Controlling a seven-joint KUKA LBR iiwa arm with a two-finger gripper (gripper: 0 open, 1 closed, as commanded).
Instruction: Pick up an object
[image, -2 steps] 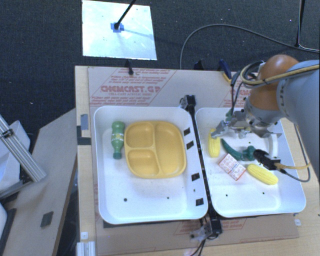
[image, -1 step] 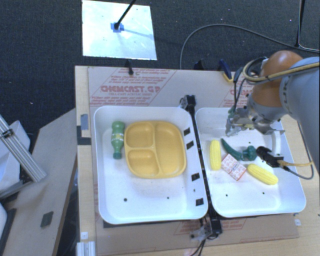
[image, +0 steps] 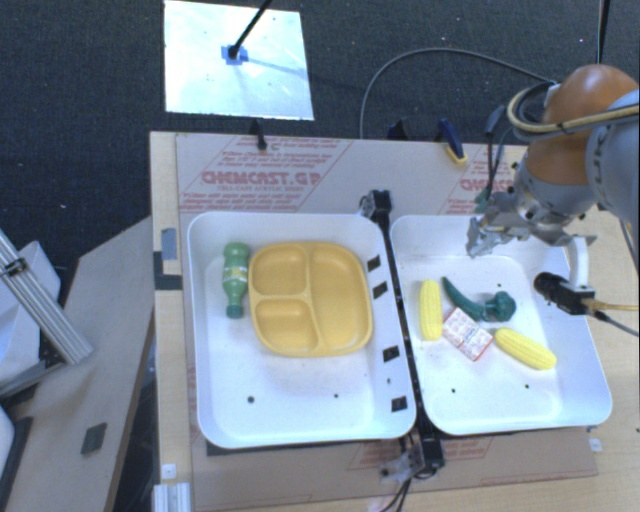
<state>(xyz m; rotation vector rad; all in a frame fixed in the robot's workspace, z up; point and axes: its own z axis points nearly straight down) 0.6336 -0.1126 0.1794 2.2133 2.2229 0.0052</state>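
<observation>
Two shallow white plastic bins sit side by side on a bench covered by a clear protective sheet with red lettering. The left white bin (image: 300, 425) carries a yellow, rounded-square plastic tray with three compartments (image: 308, 298), lying near the middle of the bin and slightly toward its far edge. Just beside the tray, by the bin's left wall, lies a small green plastic bottle with a pale label (image: 235, 279), its length running from the far edge toward the near edge. The right white bin (image: 520, 410) holds four small things clustered about its middle. A yellow toy corn cob (image: 430, 309) lies close to the bin's left wall, pointing from far to near. To its right a dark green curved toy vegetable with a bushy end (image: 482, 302) stretches toward the right wall. Just nearer than that rests a small pale box with red squares printed on it (image: 467, 333), touching or almost touching the green toy. A second yellow toy corn cob (image: 525, 348) lies slantwise toward the bin's right side, just beside the box. The grey arm with its orange band reaches in over the far right corner of this bin, and its metal two-finger gripper (image: 481, 241) hangs above the bin's far edge, apart from all four things and with nothing between its tips; whether the tips are spread or closed cannot be told at this sharpness.
</observation>
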